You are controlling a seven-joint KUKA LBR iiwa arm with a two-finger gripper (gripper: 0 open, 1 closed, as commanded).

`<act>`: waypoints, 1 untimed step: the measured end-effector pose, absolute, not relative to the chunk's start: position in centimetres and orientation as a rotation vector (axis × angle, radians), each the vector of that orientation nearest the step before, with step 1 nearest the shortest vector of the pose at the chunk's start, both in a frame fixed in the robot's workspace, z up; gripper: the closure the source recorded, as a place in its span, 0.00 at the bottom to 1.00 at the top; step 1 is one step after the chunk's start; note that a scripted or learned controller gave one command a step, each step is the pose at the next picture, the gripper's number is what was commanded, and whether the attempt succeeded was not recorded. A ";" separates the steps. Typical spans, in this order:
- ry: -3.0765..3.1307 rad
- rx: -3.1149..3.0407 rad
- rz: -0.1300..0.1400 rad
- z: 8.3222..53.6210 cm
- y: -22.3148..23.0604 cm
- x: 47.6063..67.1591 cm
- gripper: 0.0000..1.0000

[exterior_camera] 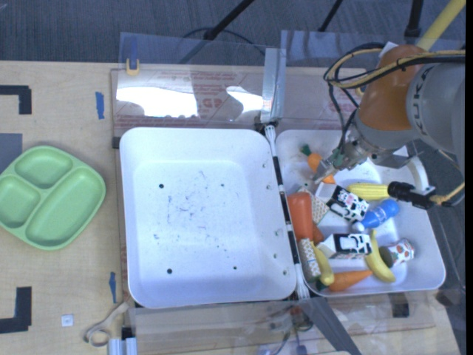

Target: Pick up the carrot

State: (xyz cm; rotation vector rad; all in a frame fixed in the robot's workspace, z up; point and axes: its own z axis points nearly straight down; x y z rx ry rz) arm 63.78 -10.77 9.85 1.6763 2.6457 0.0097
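- Arm (414, 98) reaches in from the right edge, over the right bin (432, 276).
- Claw (329, 170) sits low at that bin's far left part; whether it is wide or narrow cannot be told.
- Small carrot (315, 160) lies just beside the claw, near the bin's far left corner; contact not clear.
- Heap of toys in the right bin: bananas (380, 261), blue bottle (380, 214), a large orange piece (301, 213).
- Left bin (199, 213) sits beside it.
- Green divided plate (48, 196) rests at the counter's left edge.
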 end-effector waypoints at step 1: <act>2.788 1.438 0.004 18.6 -1.8 66.5 1.00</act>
